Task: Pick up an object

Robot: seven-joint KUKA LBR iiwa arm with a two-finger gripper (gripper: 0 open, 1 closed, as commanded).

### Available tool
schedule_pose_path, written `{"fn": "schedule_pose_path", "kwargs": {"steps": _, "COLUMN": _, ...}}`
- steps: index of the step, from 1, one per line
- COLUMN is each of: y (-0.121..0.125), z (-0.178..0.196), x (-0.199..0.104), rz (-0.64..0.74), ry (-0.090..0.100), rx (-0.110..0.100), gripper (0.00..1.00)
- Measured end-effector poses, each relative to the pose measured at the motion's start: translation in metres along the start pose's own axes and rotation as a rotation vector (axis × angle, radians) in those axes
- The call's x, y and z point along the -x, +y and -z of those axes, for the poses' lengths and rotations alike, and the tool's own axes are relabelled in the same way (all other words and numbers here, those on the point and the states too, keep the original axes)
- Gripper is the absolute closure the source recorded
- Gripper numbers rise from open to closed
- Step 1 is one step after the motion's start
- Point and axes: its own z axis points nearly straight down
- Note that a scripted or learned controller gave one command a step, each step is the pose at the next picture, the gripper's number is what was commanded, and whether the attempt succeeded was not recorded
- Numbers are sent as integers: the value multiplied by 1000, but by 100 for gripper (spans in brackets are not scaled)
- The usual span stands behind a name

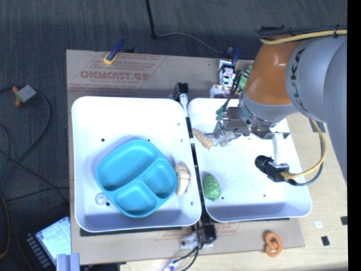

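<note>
My gripper hangs low over the upper left part of the right bin, under the orange wrist band. Just to its left, a tan ridged object lies close to the bin's left wall, touching or almost touching the gripper. I see nothing held in the gripper. A green bumpy object lies nearer the front of the same bin. In the left bin sits a blue divided plate with a pale tan object at its right edge.
A black connector with a yellow cable hangs from the arm over the right bin. An orange ring lies on the bench in front of the bins. A small clear item sits by the plate's left edge.
</note>
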Motion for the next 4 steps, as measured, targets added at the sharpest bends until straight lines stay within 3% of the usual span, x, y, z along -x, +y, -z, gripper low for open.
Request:
{"fn": "schedule_pose_path", "kwargs": {"steps": 1, "y": 26, "z": 7, "x": -60, "rz": 0, "ry": 0, "rx": 0, "gripper": 100}}
{"fn": "schedule_pose_path", "kwargs": {"steps": 2, "y": -34, "z": 9, "x": -85, "rz": 0, "ry": 0, "rx": -1, "gripper": 100}}
{"fn": "schedule_pose_path", "kwargs": {"steps": 3, "y": 32, "z": -33, "x": -95, "rz": 0, "ry": -1, "rx": -2, "gripper": 100}}
{"fn": "schedule_pose_path", "kwargs": {"steps": 4, "y": 97, "z": -33, "x": -116, "rz": 2, "ry": 0, "rx": 0, "gripper": 100}}
